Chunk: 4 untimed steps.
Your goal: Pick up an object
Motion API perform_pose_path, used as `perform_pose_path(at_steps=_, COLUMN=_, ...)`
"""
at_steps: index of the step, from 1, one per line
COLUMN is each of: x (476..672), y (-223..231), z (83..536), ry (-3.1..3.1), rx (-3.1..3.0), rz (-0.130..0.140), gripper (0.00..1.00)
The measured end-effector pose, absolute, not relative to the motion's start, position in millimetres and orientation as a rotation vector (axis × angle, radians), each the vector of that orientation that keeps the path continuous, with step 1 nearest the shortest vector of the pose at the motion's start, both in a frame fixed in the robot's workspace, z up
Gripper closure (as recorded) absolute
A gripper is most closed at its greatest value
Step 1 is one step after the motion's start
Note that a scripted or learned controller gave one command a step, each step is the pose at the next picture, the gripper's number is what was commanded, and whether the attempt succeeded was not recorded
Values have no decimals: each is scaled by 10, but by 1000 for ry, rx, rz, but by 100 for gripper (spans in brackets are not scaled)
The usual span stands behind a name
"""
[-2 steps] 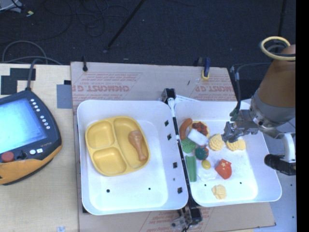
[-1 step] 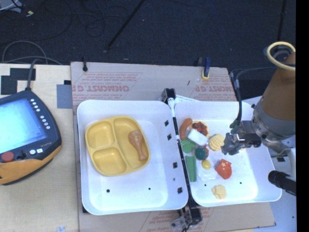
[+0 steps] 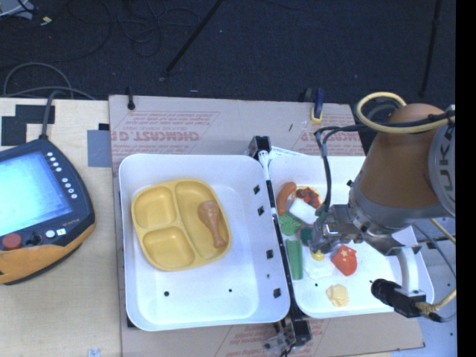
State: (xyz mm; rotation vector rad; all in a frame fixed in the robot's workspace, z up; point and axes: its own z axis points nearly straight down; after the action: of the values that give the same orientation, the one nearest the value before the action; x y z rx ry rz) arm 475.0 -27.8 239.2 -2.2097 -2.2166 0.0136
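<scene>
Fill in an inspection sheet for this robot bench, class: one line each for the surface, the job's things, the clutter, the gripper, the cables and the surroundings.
Surface: cardboard sheet under two white bins, left bin and right bin.
Job's things: yellow divided tray holding a toy drumstick in the left bin; toy foods in the right bin, including a sausage, green piece, red piece and yellow piece.
Clutter: nothing seen.
Gripper: gripper low over the right bin's toy pile; finger state unclear.
Cables: black cable and yellow hose on the arm.
Surroundings: teach pendant left of the bins.

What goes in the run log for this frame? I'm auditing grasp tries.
arm: over right bin | gripper: down among toy food | drumstick: in yellow tray, left bin | grasp: unconfirmed
</scene>
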Motion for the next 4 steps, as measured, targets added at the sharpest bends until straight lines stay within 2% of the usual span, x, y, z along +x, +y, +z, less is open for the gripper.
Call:
perform_pose_path(at_steps=1, x=5777, y=173, z=2391, ry=-2223, rx=-2215, rz=5, gripper=100)
perform_pose_path(at_steps=2, x=5190, y=385, z=2361, ry=-2217, rx=-2213, rz=15, gripper=100)
perform_pose_path(at_steps=3, x=4795, y=486, z=2797, ry=-2220, rx=-2216, rz=9, gripper=100)
perform_pose_path(at_steps=4, x=4774, y=771, z=3693, ry=-2226, rx=-2217, rz=0, gripper=100)
